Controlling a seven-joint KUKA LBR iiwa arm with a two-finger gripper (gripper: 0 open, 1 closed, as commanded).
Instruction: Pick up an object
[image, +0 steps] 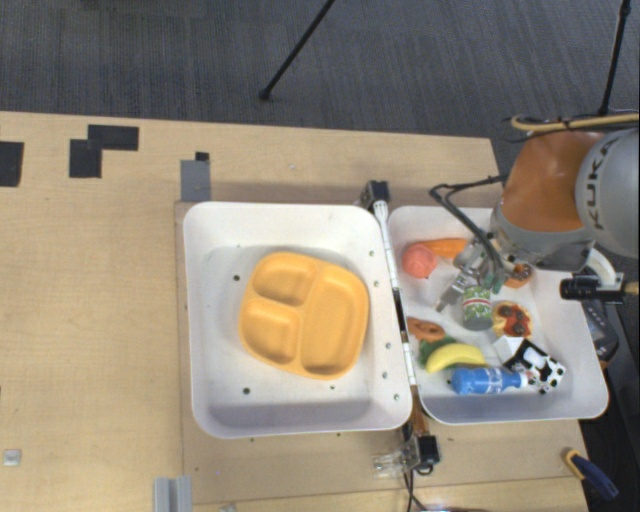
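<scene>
Gripper (470, 285), fingers spread, hovers over a green-capped jar (478, 306) right of centre; we judge it rigid, slippery, best gripped across its sides.

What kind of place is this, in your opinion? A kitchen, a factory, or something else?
Probably a robotics lab, not a kitchen. A robot arm reaches over two white bins on a plywood bench, the right bin holds toy food such as a banana, and a tripod leg stands on carpet.

Bright even light, soft shadows, sharp.
</scene>
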